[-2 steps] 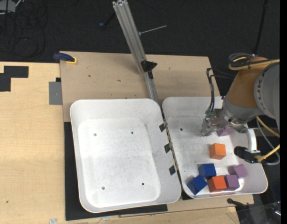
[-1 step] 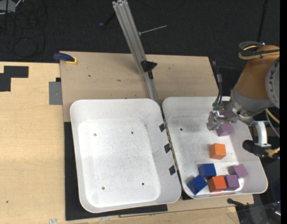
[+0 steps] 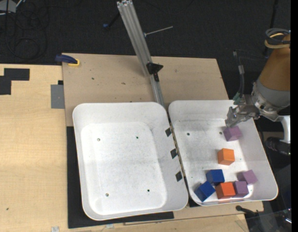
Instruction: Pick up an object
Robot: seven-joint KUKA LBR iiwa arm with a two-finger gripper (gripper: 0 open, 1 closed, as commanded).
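The right bin [image 3: 197, 124] holds several small blocks. A purple block [image 3: 231, 133] lies near its far right side, and my gripper [image 3: 234, 117] hangs right above it, its tip meeting the block's top edge in this view. An orange block [image 3: 226, 156] sits a little nearer the front. At the front right corner a cluster gathers: two blue blocks [image 3: 215, 176] [image 3: 205, 191], an orange-brown block [image 3: 226, 190] and two purple blocks [image 3: 241, 188] [image 3: 248, 177].
The left bin [image 3: 121, 158] stands beside the right one, with black clips [image 3: 171, 152] along the shared rim. A slanted aluminium bar [image 3: 138, 42] rises behind the bins. The arm's orange band [image 3: 277, 69] is at the right edge.
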